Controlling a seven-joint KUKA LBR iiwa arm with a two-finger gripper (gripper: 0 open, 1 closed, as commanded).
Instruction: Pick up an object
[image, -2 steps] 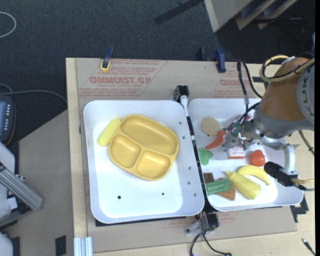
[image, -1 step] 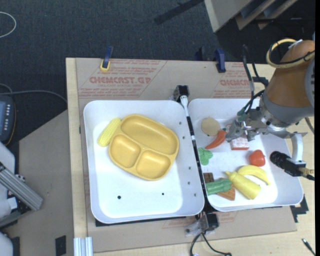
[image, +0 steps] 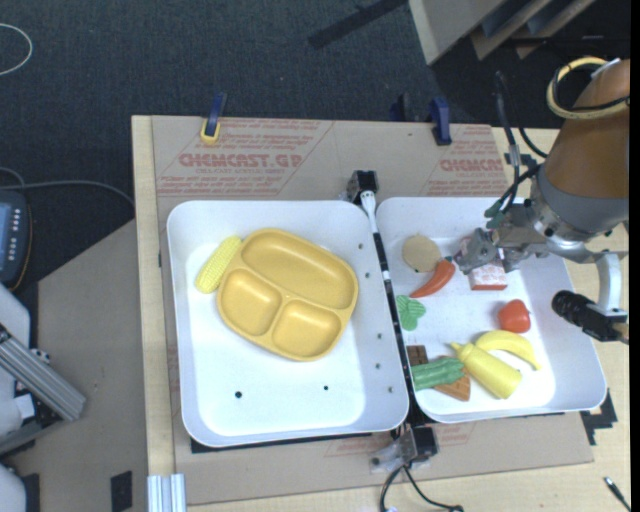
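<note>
Dark carpet surrounds a cardboard-topped counter (image: 300, 150) carrying two shallow white bins side by side

Left bin (image: 200, 400): yellow sectioned tray (image: 287, 293) near centre; corn cob (image: 217, 264) touching the tray's 9 o'clock edge

Right bin (image: 575, 385): tan round piece (image: 421, 251) at 10 o'clock; red chili (image: 433, 279) just below it; red-and-white carton (image: 488, 277) under the arm's working end; tomato (image: 514, 316) near centre; banana (image: 505, 346) and yellow bottle-shaped item (image: 488, 370) at 6 o'clock; green leafy piece (image: 411, 310) at 9 o'clock; green pod (image: 437, 374) and brown pieces at 7 o'clock

Gripper (image: 490, 252): low over the bin's 12 o'clock area, just above the carton; whether the jaws are apart or together cannot be told

Likely target, by position: the carton. Judged light, stiff, flat-sided, apt to slide on the smooth bin floor; best taken across its two broad faces
</note>
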